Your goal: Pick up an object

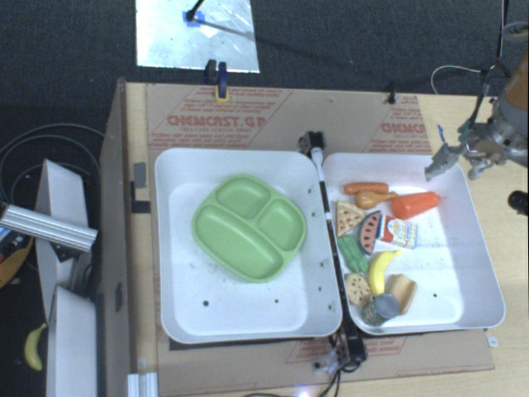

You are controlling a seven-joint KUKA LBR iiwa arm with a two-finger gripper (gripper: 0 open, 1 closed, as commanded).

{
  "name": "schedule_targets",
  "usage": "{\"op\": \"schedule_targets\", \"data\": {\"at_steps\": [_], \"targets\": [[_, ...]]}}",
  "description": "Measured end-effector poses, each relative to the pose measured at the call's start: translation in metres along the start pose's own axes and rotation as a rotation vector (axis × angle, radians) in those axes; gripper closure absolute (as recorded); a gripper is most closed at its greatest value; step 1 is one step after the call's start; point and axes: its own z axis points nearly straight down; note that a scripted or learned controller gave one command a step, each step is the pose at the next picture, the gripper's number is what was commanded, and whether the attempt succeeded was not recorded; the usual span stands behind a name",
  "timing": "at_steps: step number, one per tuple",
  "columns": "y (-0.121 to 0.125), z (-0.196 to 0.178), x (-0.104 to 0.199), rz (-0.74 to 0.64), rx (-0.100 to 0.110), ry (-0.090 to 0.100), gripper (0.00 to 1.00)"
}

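1. Nothing's been picked up yet, as far as can be judged. The gripper (456,160) is seen hovering over the far right corner of the right bin (475,300), and nothing is held between its fingers.
2. The jaws are spread apart, with a clear gap left between them.
3. All the pickable stuff is piled along the left side of the right bin: an orange carrot (413,204), a sausage (366,190), a pizza slice (348,218), a watermelon wedge (371,230), a banana (379,270) and a small tin (380,308) at the near end.
4. The carrot is the piece nearest the gripper, but no contact is made.
5. A green divided plate (248,227) is parked in the left bin (186,317).
6. Still left: choosing a target, descent, closing, lifting. Basically the whole job.
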Motion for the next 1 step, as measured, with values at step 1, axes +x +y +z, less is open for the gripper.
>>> {"op": "schedule_targets", "data": {"at_steps": [1], "targets": [[0.0273, 0.1168, 0.0733, -0.006, 0.0, 0.003, 0.0]]}}
